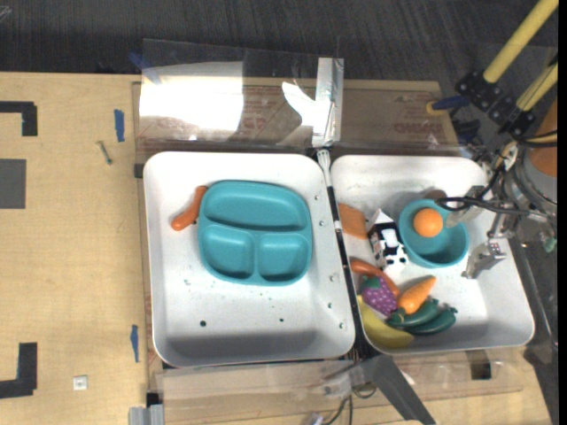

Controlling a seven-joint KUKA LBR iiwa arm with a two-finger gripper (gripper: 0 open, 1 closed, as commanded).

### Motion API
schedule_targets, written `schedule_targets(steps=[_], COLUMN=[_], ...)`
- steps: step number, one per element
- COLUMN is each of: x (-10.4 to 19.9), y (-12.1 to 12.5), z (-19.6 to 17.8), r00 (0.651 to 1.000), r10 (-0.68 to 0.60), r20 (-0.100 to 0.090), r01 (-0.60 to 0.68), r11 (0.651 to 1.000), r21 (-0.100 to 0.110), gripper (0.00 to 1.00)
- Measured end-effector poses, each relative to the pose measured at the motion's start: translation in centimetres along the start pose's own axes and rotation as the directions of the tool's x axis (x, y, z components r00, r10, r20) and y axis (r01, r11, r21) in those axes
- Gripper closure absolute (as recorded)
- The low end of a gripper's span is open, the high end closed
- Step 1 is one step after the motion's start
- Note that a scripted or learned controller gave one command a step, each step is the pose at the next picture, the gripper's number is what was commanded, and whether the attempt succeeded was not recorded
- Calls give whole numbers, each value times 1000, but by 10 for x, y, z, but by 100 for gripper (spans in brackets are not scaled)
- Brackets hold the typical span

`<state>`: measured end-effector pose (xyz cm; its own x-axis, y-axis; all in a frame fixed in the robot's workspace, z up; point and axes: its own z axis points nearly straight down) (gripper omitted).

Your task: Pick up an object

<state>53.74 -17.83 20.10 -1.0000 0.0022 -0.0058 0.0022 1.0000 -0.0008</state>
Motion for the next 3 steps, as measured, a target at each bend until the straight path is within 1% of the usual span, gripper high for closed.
schedule_targets(steps=[1,2,3], x=[21,-4,-16], y=[-18,-14,-26], z=[110,111,111], r00=[1000,977,993], r10=[-26,-213,-120], r20=[9,10,10], r01=[26,213,120], r11=[1000,977,993], r21=[4,7,3], gripper=[0,0,0])
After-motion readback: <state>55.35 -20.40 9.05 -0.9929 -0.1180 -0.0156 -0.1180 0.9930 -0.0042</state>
